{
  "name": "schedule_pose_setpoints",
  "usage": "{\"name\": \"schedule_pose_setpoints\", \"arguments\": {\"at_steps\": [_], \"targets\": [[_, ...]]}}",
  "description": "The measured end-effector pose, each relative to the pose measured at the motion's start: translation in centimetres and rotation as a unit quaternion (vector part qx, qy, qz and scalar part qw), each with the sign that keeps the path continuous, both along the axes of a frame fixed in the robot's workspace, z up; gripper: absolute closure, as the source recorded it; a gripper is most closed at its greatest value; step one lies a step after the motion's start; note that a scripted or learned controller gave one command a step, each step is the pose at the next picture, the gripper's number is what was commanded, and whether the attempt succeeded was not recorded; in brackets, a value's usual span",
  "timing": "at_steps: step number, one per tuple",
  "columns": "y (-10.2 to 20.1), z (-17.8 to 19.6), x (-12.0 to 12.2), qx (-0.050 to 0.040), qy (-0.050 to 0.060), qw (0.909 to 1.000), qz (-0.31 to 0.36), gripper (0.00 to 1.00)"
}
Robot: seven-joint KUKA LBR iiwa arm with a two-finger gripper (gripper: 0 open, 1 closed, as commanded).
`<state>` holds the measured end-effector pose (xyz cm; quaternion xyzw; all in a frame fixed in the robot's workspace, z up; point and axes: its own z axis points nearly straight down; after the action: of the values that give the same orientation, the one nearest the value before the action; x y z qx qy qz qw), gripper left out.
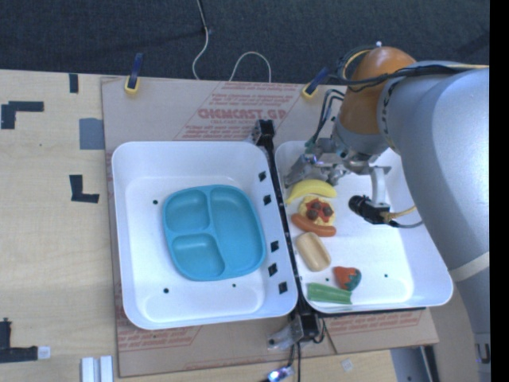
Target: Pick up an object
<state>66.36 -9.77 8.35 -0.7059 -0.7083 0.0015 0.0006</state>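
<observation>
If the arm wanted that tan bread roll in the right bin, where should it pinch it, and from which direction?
Probably across the middle of the bread roll, coming straight down. It lies flat and elongated, so its short width suits a two-finger pinch. The left side is tight: it sits close to the bin wall, with the hot dog just above it.

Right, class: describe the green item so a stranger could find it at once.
Look in the right-hand white bin, along its near edge by the divider. The green item lies flat there, long and thin, the lone green piece, just below the small red-orange toy.
</observation>
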Motion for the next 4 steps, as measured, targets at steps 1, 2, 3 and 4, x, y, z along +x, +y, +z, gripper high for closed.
{"name": "schedule_pose_setpoints", "arguments": {"at_steps": [1, 2, 3, 4], "targets": [[0.0, 1.1, 0.1, -0.0005, -0.001, 1.0, 0.001, 1.0], [0.3, 5.4, -0.3, 0.0008, -0.003, 1.0, -0.001, 1.0], [-0.1, 11.6, -0.1, 0.0003, -0.004, 1.0, -0.001, 1.0], [-0.1, 14.5, 0.0, 0.0008, -0.002, 1.0, -0.001, 1.0]]}}
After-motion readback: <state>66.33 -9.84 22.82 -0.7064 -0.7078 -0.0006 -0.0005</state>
